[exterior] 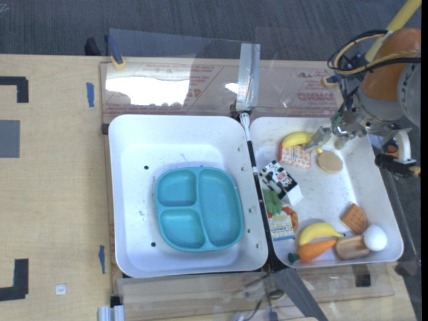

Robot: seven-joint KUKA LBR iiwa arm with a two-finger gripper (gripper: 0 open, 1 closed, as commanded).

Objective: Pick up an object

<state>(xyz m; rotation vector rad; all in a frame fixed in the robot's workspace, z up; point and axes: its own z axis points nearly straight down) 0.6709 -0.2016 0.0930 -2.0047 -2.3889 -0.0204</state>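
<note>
The gripper (326, 138) hovers at the top of the right bin (384, 186), above a banana (295, 140), a small packet (294, 155) and a tan cookie (329, 161). Whether it's spread or closed, I cannot tell. Nothing is held. Best bet: pick one target, center over it, drop straight down, avoid the bin wall.

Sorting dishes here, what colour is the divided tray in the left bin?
Light blue, turquoise; the tray shows best in the camera view.
</note>
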